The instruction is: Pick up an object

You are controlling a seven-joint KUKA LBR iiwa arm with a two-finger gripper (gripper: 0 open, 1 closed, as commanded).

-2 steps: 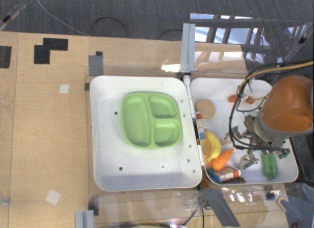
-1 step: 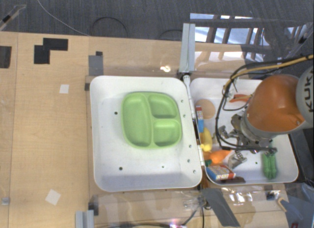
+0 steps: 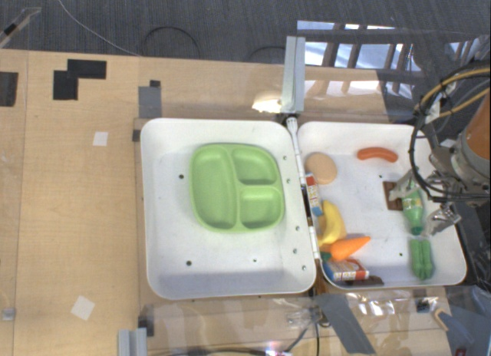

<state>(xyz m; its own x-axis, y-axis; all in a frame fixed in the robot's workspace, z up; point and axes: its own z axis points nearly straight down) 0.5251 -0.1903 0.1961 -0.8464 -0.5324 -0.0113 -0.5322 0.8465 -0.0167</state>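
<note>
Left bin (image 3: 165, 270): green divided tray (image 3: 235, 187) near centre. Right bin (image 3: 360, 136): egg (image 3: 321, 167), banana (image 3: 331, 222), carrot (image 3: 346, 246) along left wall; sausage (image 3: 377, 154) at the back; green bottle (image 3: 413, 212), green cucumber (image 3: 421, 258) right. Tool (image 3: 443, 207) just beside bottle; grip state cannot be told.

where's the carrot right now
The carrot lies in the right bin, near its front-left corner, just right of the banana and just above a small tube by the front wall.
</note>
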